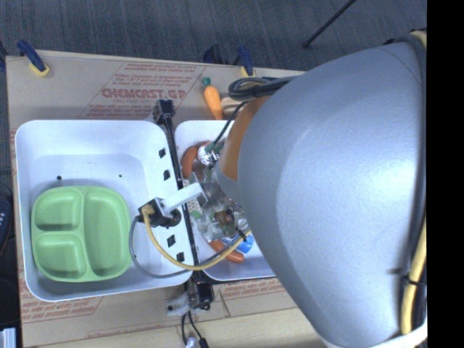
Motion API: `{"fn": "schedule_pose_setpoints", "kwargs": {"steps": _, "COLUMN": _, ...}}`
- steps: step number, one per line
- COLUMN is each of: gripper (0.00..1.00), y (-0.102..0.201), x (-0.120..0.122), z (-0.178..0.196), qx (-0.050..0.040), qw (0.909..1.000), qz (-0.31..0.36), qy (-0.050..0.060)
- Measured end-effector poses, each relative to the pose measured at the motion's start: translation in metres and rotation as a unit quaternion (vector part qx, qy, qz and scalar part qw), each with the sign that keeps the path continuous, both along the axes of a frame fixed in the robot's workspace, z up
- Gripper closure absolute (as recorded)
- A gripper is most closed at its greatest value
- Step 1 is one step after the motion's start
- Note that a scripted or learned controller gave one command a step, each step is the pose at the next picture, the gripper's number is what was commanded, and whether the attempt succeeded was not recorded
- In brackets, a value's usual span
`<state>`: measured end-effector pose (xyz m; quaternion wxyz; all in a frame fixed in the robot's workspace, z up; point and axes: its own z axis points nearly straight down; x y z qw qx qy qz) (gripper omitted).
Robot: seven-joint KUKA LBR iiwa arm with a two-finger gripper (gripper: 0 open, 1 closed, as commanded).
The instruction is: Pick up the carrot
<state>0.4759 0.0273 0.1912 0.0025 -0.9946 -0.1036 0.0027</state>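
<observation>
The grey arm [333,194] hogged the whole right side, hanging over the right bin [190,133]. The left bin [87,140] had a green divided tray [78,232] in it. The gripper [210,216] was down in the right bin's clutter; honestly couldn't tell its state. The carrot [212,101] lay outside on the cardboard, just behind that bin.

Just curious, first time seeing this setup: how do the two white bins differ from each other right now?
The left bin lies in open view, while the right bin is mostly covered by the robot arm. The left bin holds a green divided plate; the right bin holds small mixed items, partly hidden, some orange. Both are shallow, white, and sit side by side on the bench.
</observation>
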Motion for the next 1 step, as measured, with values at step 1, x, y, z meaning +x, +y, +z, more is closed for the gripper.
{"fn": "schedule_pose_setpoints", "kwargs": {"steps": 1, "gripper": 1.0, "y": 0.0668, "x": -0.0003, "z": 0.0074, "qx": -0.0011, "qw": 0.9996, "qz": 0.028, "qy": -0.001}}
